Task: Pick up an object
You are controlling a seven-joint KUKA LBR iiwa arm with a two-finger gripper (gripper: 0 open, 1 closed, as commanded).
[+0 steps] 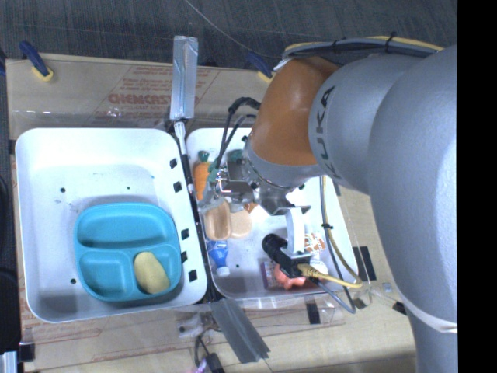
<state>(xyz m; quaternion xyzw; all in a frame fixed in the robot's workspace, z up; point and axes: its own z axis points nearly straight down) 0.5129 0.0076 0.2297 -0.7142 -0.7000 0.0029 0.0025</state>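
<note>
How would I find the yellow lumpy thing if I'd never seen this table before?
Look at the left white bin, the one away from the grey arm. Inside it lies a blue tray with three compartments. The yellow potato-shaped lump sits in the tray's lower right compartment, the only thing on the tray and the only yellow piece in that bin.

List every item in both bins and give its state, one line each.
Blue divided tray: flat in the left bin.
Yellow potato-like item: resting in the tray's lower right compartment.
Toy carrot: lying at the right bin's left wall.
Tan bread-like piece: lying flat, right bin.
Arm: hanging over the right bin.
</note>
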